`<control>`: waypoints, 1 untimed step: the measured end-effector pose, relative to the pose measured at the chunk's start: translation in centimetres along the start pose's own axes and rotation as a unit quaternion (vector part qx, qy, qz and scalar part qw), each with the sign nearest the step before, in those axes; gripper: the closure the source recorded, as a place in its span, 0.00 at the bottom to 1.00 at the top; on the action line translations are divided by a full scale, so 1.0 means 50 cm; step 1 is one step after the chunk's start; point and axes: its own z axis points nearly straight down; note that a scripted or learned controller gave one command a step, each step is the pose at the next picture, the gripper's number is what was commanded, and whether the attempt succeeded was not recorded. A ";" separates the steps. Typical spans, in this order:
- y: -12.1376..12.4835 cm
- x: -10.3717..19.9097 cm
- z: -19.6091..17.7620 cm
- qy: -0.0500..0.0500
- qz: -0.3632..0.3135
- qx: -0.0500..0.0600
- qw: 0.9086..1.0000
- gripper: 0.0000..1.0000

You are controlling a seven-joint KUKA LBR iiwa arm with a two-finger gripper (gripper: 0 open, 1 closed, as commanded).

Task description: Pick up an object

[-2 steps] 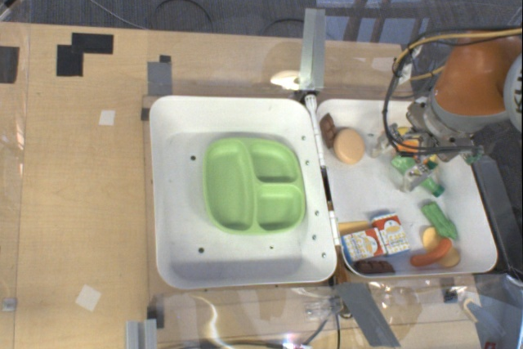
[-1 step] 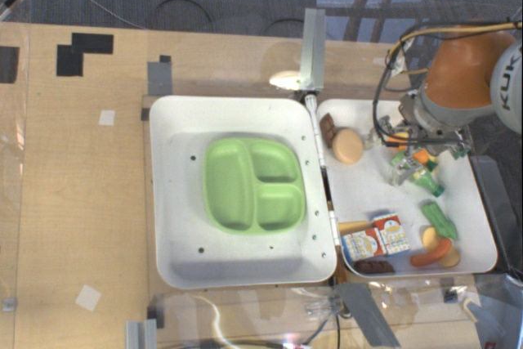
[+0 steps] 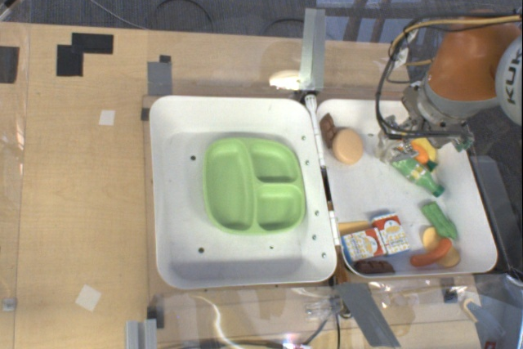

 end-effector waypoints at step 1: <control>0.037 -0.087 -0.324 0.003 0.057 0.000 0.998 1.00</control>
